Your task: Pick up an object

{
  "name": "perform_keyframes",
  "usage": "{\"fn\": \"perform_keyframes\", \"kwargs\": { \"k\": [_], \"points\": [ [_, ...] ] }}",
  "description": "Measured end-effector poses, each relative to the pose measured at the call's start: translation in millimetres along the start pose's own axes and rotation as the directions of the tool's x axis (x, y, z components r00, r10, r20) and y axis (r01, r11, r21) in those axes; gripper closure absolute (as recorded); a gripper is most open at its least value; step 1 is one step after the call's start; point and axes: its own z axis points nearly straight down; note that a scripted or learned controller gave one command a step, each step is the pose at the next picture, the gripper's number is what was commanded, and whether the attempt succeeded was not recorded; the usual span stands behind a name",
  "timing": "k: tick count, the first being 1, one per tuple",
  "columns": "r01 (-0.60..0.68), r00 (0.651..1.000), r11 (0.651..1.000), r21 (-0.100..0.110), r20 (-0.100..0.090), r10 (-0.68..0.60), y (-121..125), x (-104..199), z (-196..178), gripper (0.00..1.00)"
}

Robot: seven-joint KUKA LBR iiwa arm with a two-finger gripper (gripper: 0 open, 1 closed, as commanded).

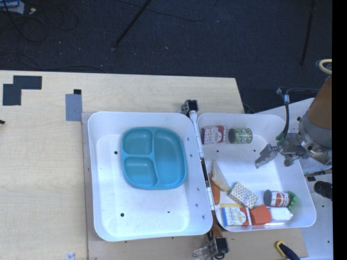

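My gripper hangs over the right side of the right bin, above bare floor, with its fingers spread and nothing between them. To its left stand a red-labelled can and a dark green can near the bin's back wall. Below it lie a beige wedge, an orange carrot-like piece, a checkered box, a small red-and-white can, a blue-and-white carton and an orange block.
The left bin holds a blue divided plate. The grey arm with its orange band comes in from the right over the bin's rim. A clamp sits where the two bins meet at the back.
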Motion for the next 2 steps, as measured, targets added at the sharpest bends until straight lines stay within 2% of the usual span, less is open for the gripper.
{"fn": "perform_keyframes", "kwargs": {
  "k": [1, 2],
  "points": [
    [0.000, 1.000, 1.000, 0.003, -0.001, 0.000, 44, 22, 101, 0.00],
    [0.000, 1.000, 1.000, -0.001, 0.000, 0.000, 108, 52, 115, 0.00]
  ]
}}
